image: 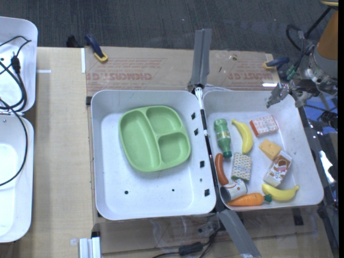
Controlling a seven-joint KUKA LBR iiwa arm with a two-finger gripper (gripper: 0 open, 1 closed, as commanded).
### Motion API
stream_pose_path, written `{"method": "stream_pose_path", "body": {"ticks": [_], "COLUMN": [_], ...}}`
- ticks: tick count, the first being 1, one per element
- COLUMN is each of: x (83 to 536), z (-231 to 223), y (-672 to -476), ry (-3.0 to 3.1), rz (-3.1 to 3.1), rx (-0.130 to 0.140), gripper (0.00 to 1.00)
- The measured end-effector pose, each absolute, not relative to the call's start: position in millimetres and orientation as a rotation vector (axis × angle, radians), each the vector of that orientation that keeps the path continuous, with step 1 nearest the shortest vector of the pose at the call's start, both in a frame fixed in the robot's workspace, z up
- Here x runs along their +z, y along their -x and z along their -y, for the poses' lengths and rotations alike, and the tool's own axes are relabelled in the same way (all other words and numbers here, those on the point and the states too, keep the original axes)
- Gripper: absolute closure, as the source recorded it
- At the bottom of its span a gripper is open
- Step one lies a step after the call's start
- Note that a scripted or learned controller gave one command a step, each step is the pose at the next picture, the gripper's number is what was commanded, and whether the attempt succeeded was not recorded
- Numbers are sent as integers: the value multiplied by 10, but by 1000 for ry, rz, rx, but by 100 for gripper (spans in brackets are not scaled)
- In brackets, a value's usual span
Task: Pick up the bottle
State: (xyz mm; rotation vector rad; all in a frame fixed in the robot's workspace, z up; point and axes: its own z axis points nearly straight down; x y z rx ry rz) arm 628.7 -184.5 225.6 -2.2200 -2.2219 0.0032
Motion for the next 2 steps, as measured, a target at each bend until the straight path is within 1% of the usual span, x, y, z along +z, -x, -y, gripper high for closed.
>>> {"method": "stream_pose_path", "body": {"ticks": [1,2], "x": [1260,1909], "z": [1355,741], "y": [-5966,-5847], "ry": [2306,2672], "rz": [2129,1650], "rx": [5,5], "gripper": [0,0]}}
